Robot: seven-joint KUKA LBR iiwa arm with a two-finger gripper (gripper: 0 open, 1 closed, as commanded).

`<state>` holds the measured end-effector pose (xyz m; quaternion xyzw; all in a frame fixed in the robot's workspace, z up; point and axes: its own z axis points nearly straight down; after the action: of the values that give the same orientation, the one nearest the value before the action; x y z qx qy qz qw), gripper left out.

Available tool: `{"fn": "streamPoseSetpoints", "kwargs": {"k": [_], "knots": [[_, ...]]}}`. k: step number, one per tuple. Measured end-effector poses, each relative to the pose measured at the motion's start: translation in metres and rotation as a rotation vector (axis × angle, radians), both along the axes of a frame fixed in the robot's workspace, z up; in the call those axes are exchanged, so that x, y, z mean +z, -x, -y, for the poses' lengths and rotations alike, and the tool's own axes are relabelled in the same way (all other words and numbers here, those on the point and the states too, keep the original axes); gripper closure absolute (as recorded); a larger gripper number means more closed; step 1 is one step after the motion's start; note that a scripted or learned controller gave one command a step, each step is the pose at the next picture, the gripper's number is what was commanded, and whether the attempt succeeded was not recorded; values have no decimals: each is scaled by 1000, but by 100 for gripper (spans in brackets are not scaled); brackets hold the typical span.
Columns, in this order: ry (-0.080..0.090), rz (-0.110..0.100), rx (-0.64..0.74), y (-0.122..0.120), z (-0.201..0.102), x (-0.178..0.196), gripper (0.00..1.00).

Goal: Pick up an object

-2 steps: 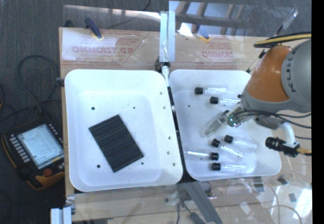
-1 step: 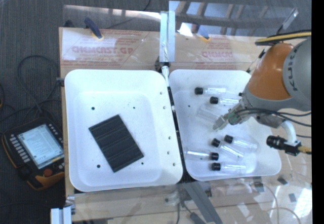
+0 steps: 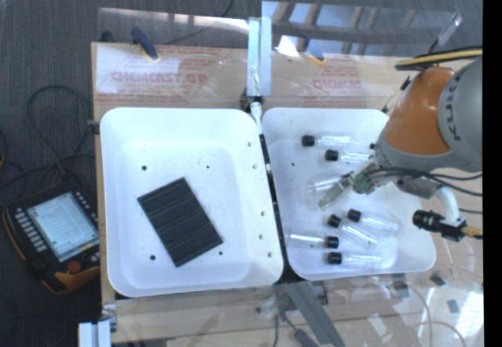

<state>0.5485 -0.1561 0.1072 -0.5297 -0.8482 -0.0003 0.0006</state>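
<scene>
The arm (image 3: pixel 439 122), grey with an orange band, enters from the right and is cut off at the frame's edge; its wrist covers the upper right corner of the right bin (image 3: pixel 274 204). The gripper (image 3: pixel 339 189) hangs low over the middle of this bin, pointing left, with a pale, blurred clear shape (image 3: pixel 320 183) just beside its tip. Whether that shape lies between the fingers or merely under them is not resolvable, and the spread of the fingers cannot be told either.

Clear vials with black caps lie scattered on the bin floor. Their transparent bodies nearly vanish against the white, so the caps are the surest marks:
- one vial near the top (image 3: pixel 323 140), and a second just below it (image 3: pixel 345 155), its far end hidden by the wrist;
- a close pair right of centre (image 3: pixel 369 218) (image 3: pixel 349 229);
- one lower left (image 3: pixel 314 241);
- one along the front wall (image 3: pixel 353 259).

In the left bin (image 3: pixel 110 204) a dark ribbed flat panel (image 3: pixel 179 220) lies tilted, well apart from the gripper.
</scene>
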Motion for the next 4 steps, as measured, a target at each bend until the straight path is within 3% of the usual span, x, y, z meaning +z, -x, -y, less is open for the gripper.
{"fn": "streamPoseSetpoints", "kwargs": {"k": [1, 2, 3, 4], "knots": [[9, 21, -3, 26, -9, -16, 0], [7, 25, -4, 24, -10, -5, 100], [3, 1, -75, -23, -30, 79, 100], [3, 1, -76, -23, -30, 79, 0]]}}
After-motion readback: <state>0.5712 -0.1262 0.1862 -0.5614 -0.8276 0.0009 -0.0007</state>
